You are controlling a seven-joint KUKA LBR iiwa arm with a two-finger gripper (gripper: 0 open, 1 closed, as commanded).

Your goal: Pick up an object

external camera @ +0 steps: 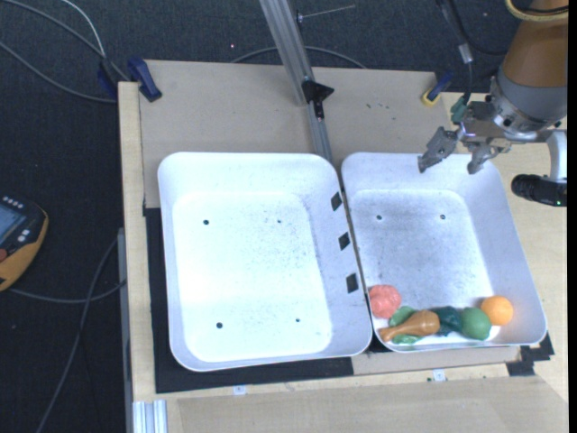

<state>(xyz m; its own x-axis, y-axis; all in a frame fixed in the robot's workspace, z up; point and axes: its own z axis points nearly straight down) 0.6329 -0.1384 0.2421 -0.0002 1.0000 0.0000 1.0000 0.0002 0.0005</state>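
I had the gripper (455, 157) spread, holding nothing, over the right bin's (516, 242) far edge, toys (439, 317) well apart.

Arm poised at the surface's far right corner
tool (454, 154) spread open, pointing down; orange-banded wrist above it; nothing between its fingers

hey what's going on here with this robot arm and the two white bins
A grey-and-orange robot arm reaches in from the right, its gripper open over the far edge of the right bin, holding nothing. The toys lie clustered at that bin's near edge: a pink piece, a tan drumstick-like piece, a green piece and an orange ball. None has been picked up yet.
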